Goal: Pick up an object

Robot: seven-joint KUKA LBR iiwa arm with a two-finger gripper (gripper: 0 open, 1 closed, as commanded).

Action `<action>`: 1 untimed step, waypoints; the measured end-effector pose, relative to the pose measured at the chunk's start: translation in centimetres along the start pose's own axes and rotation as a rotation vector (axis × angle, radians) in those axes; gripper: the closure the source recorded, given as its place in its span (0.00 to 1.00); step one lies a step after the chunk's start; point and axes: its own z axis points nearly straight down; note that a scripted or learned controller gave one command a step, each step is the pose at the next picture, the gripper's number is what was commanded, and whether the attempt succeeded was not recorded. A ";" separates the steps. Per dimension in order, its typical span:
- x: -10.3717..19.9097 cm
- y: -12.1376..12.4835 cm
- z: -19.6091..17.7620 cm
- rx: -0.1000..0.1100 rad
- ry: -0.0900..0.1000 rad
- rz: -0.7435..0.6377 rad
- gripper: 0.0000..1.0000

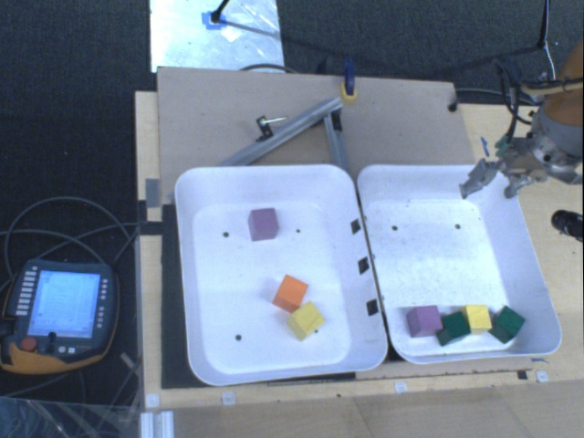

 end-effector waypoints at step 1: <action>0.0 0.0 0.0 0.000 -0.001 0.000 0.00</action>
